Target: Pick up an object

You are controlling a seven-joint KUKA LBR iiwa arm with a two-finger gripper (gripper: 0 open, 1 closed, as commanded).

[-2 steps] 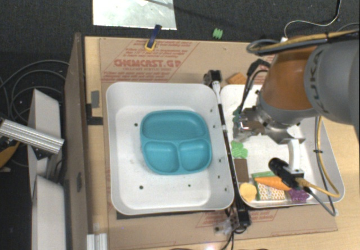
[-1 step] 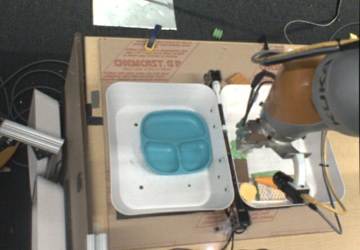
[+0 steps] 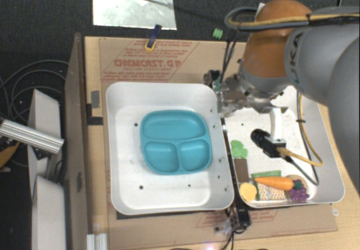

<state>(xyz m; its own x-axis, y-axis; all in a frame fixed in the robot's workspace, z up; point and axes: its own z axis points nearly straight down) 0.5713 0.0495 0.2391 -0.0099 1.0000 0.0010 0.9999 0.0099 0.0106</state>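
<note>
1. Cardboard is covering the counter, which is carrying two white bins side by side; the left bin is holding a blue tray.
2. Toy food is lying in the right bin: a carrot, grapes and a yellow piece are crowding its near edge. A green piece and a brown block are sitting by the dividing wall.
3. The pincer is hanging over that bin's far left corner, just beside the dividing wall and well apart from the near pile. Whether it is released or clenched, I cannot tell.
4. Descending from there, it is risking a strike on the wall or a close on bare bin floor.
5. Going for the pile, it is risking a nudge that scatters neighbours, since they are lying packed together.
6. Pieces hugging the wall are likely leaving little room on that side, so a slip looks probable.
</note>
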